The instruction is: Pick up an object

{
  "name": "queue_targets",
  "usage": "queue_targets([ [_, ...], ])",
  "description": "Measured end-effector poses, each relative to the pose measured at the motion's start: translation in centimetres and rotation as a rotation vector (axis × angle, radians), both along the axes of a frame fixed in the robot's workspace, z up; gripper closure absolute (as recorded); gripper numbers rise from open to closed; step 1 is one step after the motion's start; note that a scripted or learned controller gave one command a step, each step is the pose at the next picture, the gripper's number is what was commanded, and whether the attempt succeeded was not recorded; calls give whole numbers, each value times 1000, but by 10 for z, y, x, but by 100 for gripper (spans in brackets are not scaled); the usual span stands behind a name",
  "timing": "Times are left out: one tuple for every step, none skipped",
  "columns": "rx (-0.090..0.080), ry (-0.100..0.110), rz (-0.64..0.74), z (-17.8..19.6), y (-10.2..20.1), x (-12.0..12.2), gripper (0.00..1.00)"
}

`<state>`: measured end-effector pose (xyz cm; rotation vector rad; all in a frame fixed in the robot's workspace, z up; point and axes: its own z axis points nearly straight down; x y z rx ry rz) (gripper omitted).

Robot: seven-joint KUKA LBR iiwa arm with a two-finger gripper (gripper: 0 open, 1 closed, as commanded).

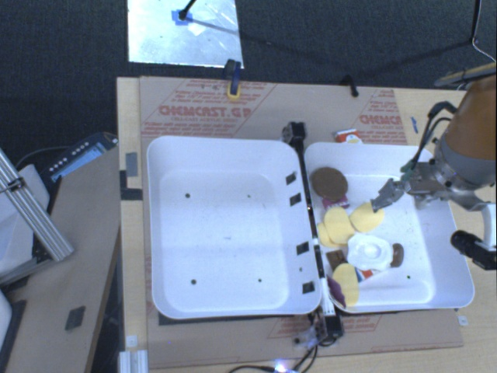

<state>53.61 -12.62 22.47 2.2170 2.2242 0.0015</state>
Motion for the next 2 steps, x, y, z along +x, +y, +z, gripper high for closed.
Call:
queue_targets([
  [1, 4, -3, -146, 18, -33, 0],
  [-1, -6, 3, -139, 14, 33, 0],
])
